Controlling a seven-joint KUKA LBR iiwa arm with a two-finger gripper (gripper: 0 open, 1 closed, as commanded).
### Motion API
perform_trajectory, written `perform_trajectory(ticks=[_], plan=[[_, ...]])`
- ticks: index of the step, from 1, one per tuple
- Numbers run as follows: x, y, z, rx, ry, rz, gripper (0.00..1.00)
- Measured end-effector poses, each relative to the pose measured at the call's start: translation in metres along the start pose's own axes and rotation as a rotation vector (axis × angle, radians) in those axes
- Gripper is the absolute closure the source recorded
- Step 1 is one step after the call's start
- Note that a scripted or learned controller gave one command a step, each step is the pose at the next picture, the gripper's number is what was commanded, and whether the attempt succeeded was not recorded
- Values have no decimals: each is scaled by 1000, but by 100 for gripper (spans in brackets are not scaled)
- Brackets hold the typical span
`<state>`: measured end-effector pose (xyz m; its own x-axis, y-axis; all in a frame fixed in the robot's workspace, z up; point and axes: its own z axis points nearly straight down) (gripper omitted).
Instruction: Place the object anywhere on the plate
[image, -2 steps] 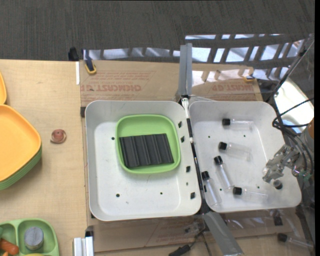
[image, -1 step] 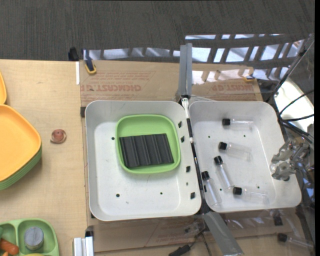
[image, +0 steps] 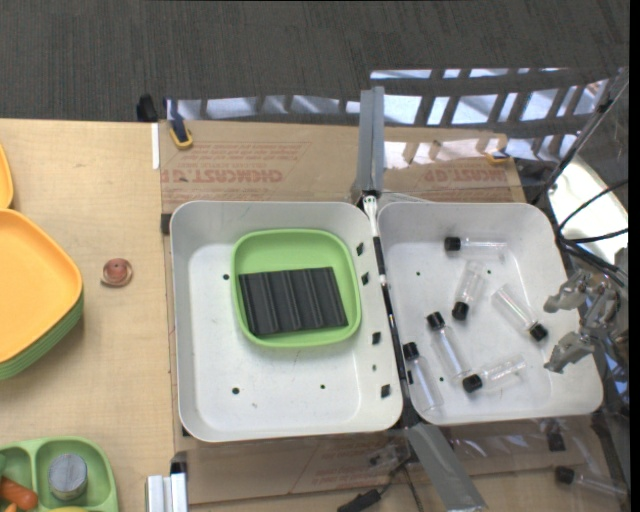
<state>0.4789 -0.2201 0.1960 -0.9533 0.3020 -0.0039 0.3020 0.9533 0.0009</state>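
A green square plate (image: 293, 246) lies in the left white bin (image: 285, 400). A black ribbed slab (image: 295, 301) rests flat on it. Several clear tubes with black caps are scattered in the right bin (image: 540, 400), among them a tube (image: 475, 243) at the back, a tube (image: 443, 342) near the middle and a tube (image: 493, 376) at the front. My gripper (image: 566, 328) hangs over the right bin's right rim. Its two fingers are spread apart, open, with nothing between them. It is well away from the plate.
Stacked yellow plates (image: 35, 290) sit on the wooden bench at the far left, with a small reddish knob (image: 118, 271) beside them. A green compartment tray (image: 55, 470) is at the bottom left. Cardboard lies under both bins, with a metal frame behind.
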Motion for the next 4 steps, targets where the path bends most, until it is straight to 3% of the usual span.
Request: perform_trajectory(ticks=[1,2,3,4], plan=[[-2,0,-9,-1,-4,4,100],[-2,0,-9,-1,-4,3,0],[-34,9,-138,0,0,74,0],[-43,11,-139,1,-1,163,0]])
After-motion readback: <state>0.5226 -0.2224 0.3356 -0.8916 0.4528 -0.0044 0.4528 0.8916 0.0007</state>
